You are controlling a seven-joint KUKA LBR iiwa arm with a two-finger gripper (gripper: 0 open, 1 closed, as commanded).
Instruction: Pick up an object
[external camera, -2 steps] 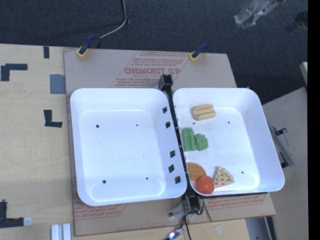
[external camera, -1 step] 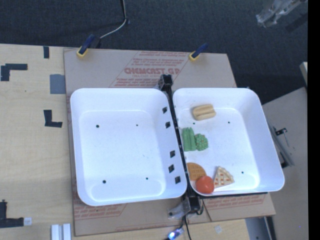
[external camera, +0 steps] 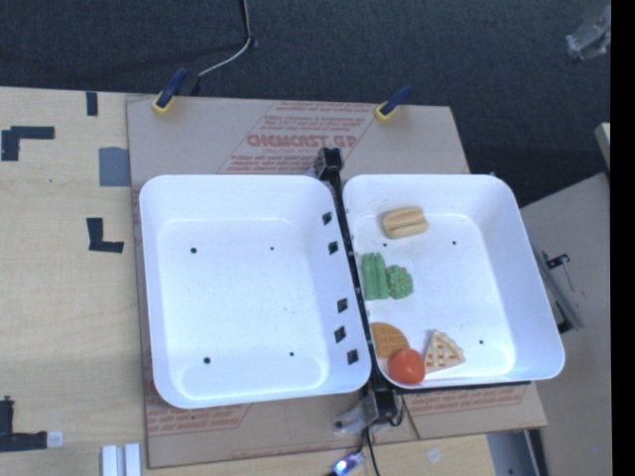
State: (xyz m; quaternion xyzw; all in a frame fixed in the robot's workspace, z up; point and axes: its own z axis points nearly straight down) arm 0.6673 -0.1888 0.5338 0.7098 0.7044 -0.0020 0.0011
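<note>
The right bin (external camera: 496,266) holds several toy foods. A tan bread roll (external camera: 404,222) lies near its far left. A green vegetable piece (external camera: 384,279) rests against the left wall. At the near left sit a round orange waffle (external camera: 386,339), a red tomato (external camera: 405,367) and a triangular pizza slice (external camera: 444,351), close together.
The left bin (external camera: 238,286) sits beside the right one on a cardboard sheet (external camera: 298,137) held by two yellow-blue clamps (external camera: 169,92). A black cable (external camera: 236,28) runs across the dark floor at the back. Wooden bench top lies to the left.
</note>
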